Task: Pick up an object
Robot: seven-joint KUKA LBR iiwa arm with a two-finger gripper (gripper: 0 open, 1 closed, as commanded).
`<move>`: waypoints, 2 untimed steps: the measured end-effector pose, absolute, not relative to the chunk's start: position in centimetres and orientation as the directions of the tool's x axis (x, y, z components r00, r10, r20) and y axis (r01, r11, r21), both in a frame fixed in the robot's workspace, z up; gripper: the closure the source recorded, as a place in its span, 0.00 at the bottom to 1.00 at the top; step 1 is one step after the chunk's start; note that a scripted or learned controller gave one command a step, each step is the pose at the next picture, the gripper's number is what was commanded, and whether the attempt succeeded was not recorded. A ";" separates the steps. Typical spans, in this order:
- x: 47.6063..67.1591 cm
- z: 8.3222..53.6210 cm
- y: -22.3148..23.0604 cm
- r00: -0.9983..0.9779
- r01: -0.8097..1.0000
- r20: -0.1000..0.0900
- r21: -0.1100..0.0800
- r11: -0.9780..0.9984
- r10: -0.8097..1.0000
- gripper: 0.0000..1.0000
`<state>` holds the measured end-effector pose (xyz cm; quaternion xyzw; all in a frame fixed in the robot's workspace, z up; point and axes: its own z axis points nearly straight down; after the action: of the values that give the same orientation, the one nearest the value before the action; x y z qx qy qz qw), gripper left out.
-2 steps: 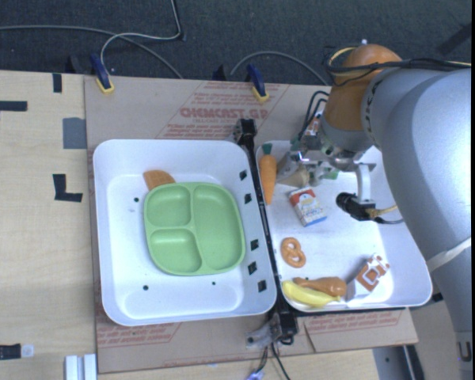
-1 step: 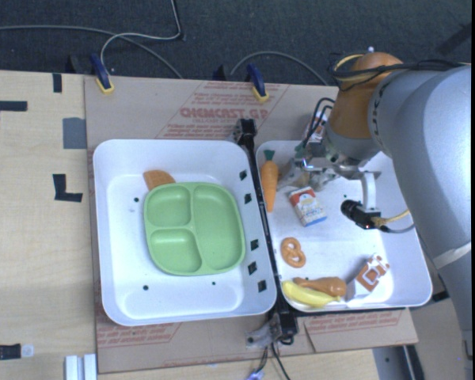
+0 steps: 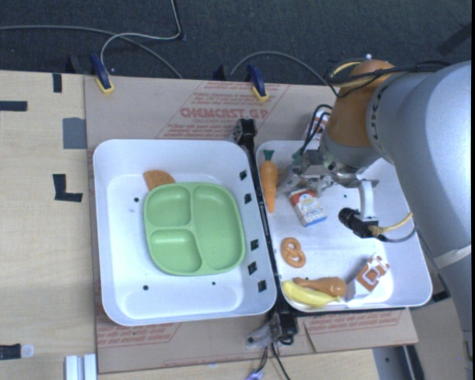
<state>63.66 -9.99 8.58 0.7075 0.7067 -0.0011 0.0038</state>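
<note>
Left to right across the counter: the left shallow white bin holds a light green, three-compartment plastic plate, with an orange wedge-shaped piece partly tucked under the plate's upper left edge. The right shallow white bin holds an orange toy carrot with a green top lying along its left wall; a brown toy pretzel lower down; a yellow toy banana touching a brown drumstick-shaped piece at the near wall; a small white-and-red carton near the middle; and a brown-and-white block toward the lower right. The tool of the grey arm hangs just above the carton, the likely object to pick; whether the tool is open or closed cannot be told. The carton appears light, stiff and smooth-sided, so a grasp across its two flat faces near the middle should suit it, though it may slide on the bin floor.
</note>
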 end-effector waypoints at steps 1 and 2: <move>65.0 8.6 -10.2 -0.002 1.000 -0.001 0.001 0.002 1.000 0.00; 62.9 8.6 -9.8 0.002 1.000 -0.008 0.003 -0.002 1.000 0.00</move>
<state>62.94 -9.80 8.58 0.7078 0.7064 -0.0018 0.0038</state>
